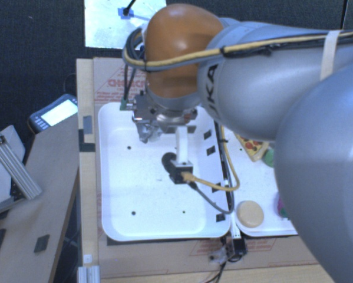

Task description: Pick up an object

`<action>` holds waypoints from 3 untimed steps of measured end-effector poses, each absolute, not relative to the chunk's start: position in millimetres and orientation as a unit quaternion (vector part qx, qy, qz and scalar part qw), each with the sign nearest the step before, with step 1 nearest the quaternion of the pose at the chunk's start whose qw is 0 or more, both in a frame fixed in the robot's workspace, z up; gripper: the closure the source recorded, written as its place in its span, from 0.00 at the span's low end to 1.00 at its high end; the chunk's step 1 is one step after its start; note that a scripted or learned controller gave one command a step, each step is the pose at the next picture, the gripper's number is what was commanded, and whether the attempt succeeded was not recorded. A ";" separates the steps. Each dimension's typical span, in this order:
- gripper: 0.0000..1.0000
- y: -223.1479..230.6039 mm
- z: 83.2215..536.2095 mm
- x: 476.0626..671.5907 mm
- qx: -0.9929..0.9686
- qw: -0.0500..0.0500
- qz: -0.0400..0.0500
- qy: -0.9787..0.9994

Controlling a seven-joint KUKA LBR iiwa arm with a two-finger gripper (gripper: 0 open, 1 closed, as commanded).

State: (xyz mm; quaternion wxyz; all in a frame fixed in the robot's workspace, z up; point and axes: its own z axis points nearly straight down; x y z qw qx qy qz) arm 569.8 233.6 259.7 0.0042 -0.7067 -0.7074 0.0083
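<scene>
Nearest to us, a round tan disc (250, 213) lies at the near left corner of the right shallow white bin (264, 227). Further back in that bin we see a yellow and red flat piece (253, 147) and a green object (269, 156), both partly hidden by the grey arm with its orange band (179, 46). The two-finger gripper (145, 135) hangs over the far part of the left shallow white bin (135, 217); we cannot tell how it stands.

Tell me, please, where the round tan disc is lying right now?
In the camera view the round tan disc lies in the right bin, at its near left corner, beside the divider between the bins and below the arm.
</scene>
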 end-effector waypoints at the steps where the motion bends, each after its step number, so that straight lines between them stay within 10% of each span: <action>1: 1.00 234.1 469.1 590.1 -0.705 -0.004 -0.010 -0.709; 2: 1.00 221.9 540.2 610.9 -0.707 -0.003 -0.005 -0.707; 3: 1.00 235.0 469.9 628.4 -0.706 0.001 0.002 -0.709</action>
